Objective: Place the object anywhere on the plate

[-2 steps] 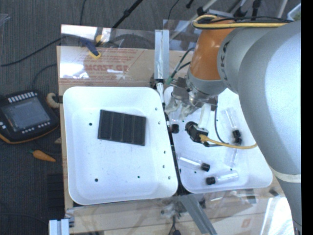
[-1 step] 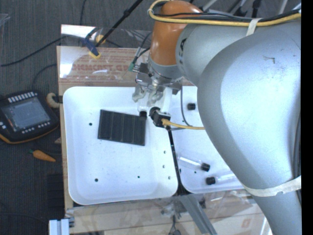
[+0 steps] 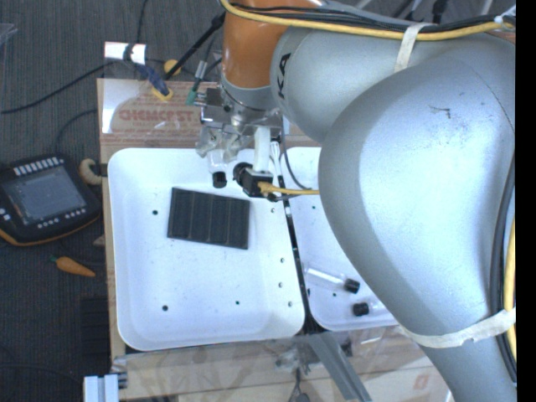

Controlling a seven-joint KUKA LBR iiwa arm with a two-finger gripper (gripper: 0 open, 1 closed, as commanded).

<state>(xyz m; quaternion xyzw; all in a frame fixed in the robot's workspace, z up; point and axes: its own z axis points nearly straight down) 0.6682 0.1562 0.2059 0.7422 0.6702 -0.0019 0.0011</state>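
1. The big grey arm (image 3: 419, 174) sweeps in from the right and covers most of the right bin (image 3: 331, 283); its orange band (image 3: 255, 32) sits high above the far edge of the left bin (image 3: 201, 249).
2. The claw (image 3: 224, 153) hangs over the far edge of the left bin, close to the wall between the two bins. From here I cannot tell how it stands; the metal parts run together and nothing can be made out in its grip.
3. A dark, ribbed rectangular plate (image 3: 209, 218) lies flat on the left bin's floor, slightly skewed, just in front of the claw and a bit left of it.
4. In the right bin, near the front, lie a thin clear tube with a dark end (image 3: 332, 279) and a small black piece (image 3: 360, 309), apart from each other. Which of them is the object to be placed I cannot say; neither is on the plate.
5. A yellow cable (image 3: 352, 28) runs along the arm.
6. Left of the worktop (image 3: 146, 115), on the dark floor, rests a black handheld control pendant (image 3: 42, 199), with a small orange item (image 3: 75, 266) nearby.
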